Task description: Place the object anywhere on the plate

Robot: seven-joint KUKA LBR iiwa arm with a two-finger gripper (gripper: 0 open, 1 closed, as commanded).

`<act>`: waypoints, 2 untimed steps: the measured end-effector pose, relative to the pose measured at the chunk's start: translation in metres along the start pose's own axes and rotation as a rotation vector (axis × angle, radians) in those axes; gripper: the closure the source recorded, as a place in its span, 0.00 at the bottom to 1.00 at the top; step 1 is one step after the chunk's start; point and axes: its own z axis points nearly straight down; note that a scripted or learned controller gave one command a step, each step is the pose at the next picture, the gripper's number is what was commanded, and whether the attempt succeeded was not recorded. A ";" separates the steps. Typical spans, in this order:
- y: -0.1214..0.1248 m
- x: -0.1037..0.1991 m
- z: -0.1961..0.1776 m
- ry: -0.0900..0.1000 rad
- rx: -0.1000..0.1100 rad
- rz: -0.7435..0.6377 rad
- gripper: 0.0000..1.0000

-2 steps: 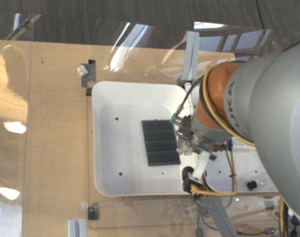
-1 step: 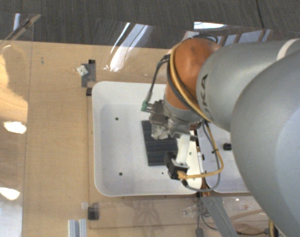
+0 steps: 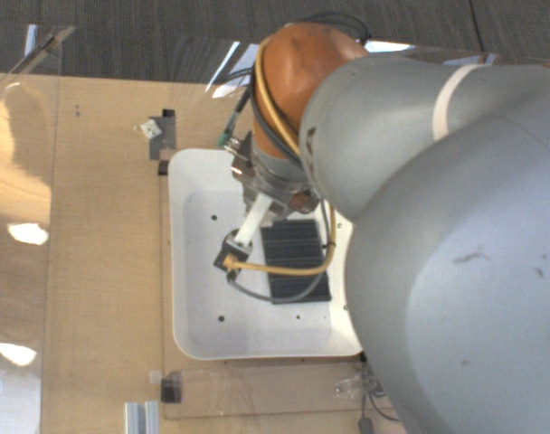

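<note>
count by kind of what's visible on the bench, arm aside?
White bin: 1
Black ribbed slab lying in the bin: 1
Small black blocks on the bench beside the bin: 2
Total: 4

Robot lab: grey arm point(image 3: 456, 197) over wood bench point(image 3: 94, 242) w/ white bin point(image 3: 194, 278), carpeted floor point(image 3: 166, 7).

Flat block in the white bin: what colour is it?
Black, with faint parallel ridges; the flat block shows best in the camera view.
</note>
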 end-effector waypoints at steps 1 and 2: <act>-0.065 0.000 0.142 0.011 -0.005 -0.363 1.00; -0.043 -0.043 0.068 0.003 -0.002 -0.641 1.00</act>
